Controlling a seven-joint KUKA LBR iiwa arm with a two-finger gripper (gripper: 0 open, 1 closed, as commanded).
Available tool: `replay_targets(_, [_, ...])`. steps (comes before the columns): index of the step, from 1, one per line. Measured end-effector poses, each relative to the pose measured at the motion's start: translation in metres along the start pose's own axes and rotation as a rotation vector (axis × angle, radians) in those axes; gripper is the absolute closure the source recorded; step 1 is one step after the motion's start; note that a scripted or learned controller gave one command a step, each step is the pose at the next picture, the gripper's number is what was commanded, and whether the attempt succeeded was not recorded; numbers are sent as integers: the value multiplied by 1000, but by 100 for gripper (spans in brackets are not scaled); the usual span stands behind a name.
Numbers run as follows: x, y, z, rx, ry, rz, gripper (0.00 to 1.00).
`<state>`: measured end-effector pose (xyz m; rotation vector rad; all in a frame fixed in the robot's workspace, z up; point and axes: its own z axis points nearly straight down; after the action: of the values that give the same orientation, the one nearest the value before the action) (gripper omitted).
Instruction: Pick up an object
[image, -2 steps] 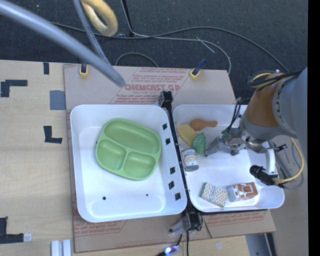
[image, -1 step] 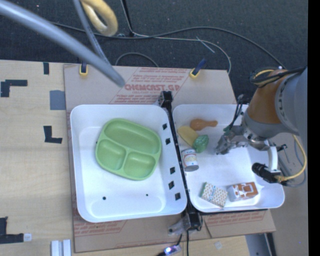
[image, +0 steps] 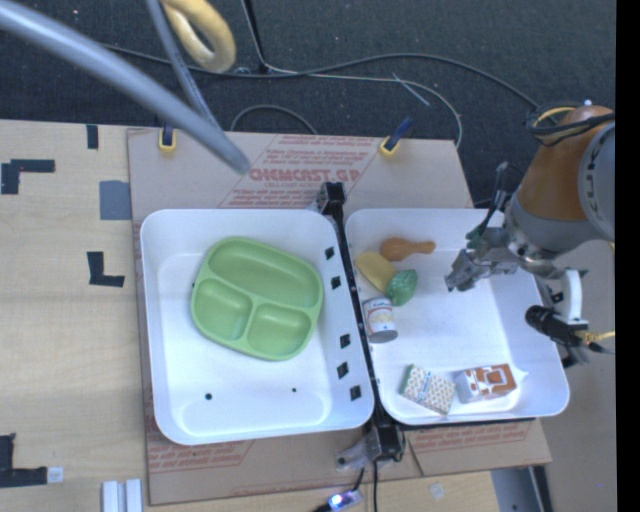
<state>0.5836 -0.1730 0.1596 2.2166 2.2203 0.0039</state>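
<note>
My gripper hangs over the upper right part of the right bin, with nothing seen between its fingers. To its left lie an orange-brown drumstick-shaped toy, a yellow wedge and a green lump, close together near the divider. A small can lies below them. At the bin's front edge rest a patterned packet and an orange and white box. The items lie a hand's width or more from the gripper.
The left bin holds a green compartment plate. A black clip divider runs between the bins. The grey arm with its orange band enters from the right. A grey pole crosses the upper left.
</note>
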Motion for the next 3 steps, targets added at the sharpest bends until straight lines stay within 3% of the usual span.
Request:
replay_targets(2, [10, 2, -105, 1, 0, -1, 100])
replay_targets(3, [71, 1, -96, 6, 2, -4, 100])
